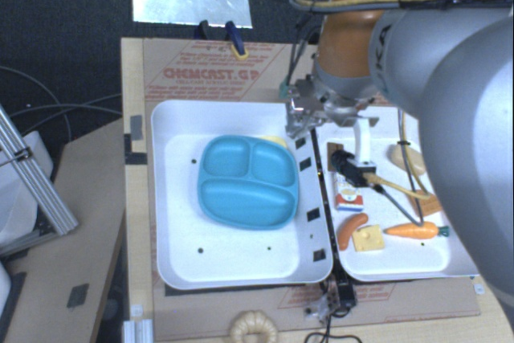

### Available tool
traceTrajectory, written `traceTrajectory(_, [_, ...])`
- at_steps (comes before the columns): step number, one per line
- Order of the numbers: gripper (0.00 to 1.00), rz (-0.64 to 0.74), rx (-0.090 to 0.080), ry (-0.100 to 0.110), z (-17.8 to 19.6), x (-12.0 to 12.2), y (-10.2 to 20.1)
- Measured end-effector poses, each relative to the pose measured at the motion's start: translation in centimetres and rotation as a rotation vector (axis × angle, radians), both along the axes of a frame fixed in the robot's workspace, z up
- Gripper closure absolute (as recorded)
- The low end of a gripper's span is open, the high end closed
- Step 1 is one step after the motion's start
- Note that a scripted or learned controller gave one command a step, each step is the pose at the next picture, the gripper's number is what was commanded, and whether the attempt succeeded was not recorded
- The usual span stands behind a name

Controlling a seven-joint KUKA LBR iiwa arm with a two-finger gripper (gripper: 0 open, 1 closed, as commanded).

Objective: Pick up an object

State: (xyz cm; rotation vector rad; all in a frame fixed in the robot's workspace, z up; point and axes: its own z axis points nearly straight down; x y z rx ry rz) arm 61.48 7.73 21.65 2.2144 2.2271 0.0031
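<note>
— Where is the tool?

— The tool hangs over the far right corner of the left bin, just beside the wall between it and the right bin. I cannot tell whether it is spread or pressed together, because the wrist covers it.

— What lies there to pick up?

— A yellow piece sits near that corner, close to the tool and partly hidden behind a blue plate. The plate has three compartments and takes up the middle of the left bin.

— And the right bin?

— A carton lies by its left edge, about midway back. Toward the near edge is a sausage, with a cheese wedge just beside it. A carrot lies to the right of those, along the near edge. A wooden spoon lies farther back toward the right edge, partly under the arm.
</note>
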Motion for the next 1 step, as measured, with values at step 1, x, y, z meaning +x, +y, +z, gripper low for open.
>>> traceTrajectory(1, [1.0,0.0,-0.001,-0.001,-0.17,0.54,0.26])
